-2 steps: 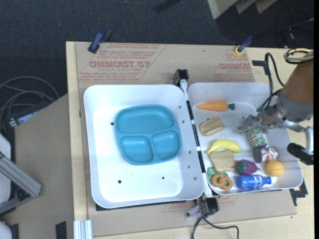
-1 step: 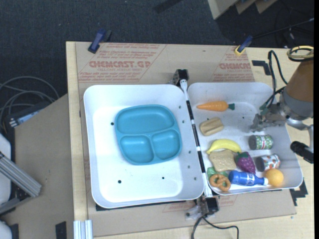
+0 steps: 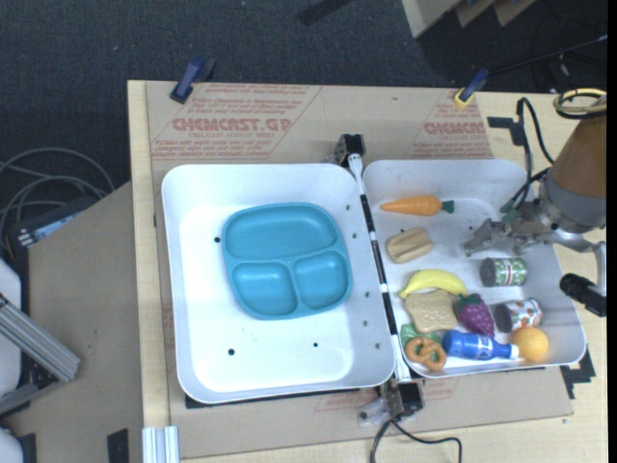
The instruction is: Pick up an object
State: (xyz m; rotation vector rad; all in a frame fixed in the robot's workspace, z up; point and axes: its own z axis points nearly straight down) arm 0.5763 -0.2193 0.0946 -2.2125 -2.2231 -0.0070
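From the camera view I see my gripper (image 3: 490,231) low over the right bin (image 3: 463,172), near its back right part, with the grey arm and its orange band (image 3: 583,157) reaching in from the right. The fingers look spread and I see nothing held between them. Just below them lies a small can with a green label (image 3: 503,272); its print is too small for me to read. A second can, red and white (image 3: 521,313), lies further forward, beside an orange (image 3: 531,343). Left of the gripper lie a carrot (image 3: 415,204) and a bread roll (image 3: 409,245); toward the front are a banana (image 3: 434,282), a slice of bread (image 3: 430,309), purple grapes (image 3: 474,313), a blue bottle (image 3: 477,346) and a pretzel (image 3: 426,353). The left bin (image 3: 193,258) holds a blue divided plate (image 3: 286,259). On the brown board (image 3: 289,123) behind the bins I read "CHEMCAST GP" in red.
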